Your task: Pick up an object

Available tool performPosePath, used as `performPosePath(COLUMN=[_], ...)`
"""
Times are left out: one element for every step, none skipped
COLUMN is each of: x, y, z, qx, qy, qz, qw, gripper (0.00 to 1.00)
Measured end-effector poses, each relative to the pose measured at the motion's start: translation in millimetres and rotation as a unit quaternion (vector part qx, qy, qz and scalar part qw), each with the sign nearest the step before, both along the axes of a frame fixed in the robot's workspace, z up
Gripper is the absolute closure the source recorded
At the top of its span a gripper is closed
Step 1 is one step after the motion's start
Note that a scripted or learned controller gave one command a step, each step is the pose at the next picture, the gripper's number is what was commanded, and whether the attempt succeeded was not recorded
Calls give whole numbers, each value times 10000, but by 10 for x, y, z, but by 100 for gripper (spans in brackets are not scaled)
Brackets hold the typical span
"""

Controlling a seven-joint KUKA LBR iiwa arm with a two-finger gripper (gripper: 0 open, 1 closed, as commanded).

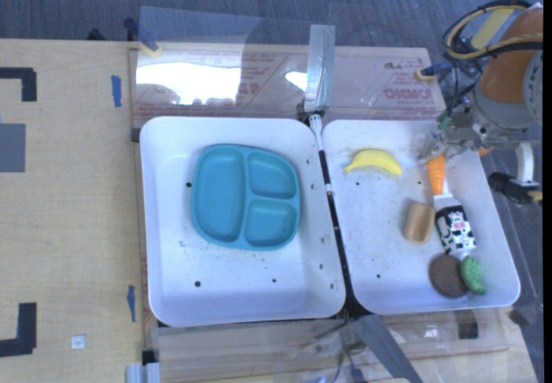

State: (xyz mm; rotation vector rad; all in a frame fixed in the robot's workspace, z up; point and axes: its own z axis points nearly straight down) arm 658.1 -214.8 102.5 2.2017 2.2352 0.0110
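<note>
Bins (172, 286): two; tray (246, 197), banana (374, 162), carrot (436, 174): one each.

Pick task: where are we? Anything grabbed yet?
Done: nothing looks picked. The banana, carrot, tan block, cow-print toy, brown disc and green piece all lie in the right bin; the blue divided plate sits in the left bin. In hand: the arm is over the right bin's far right corner, near the carrot. Left: descend, grasp, lift.

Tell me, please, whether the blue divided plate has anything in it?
Empty: the blue divided plate lies flat in the left bin, and all three compartments show bare blue.
</note>
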Motion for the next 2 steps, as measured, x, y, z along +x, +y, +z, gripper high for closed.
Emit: performPosePath(x=[119, 99], y=[304, 818], z=[940, 1024], qx=[-30, -17], qy=[-24, 20], qz=[469, 1286], qw=[9989, 9917], gripper=[100, 100])
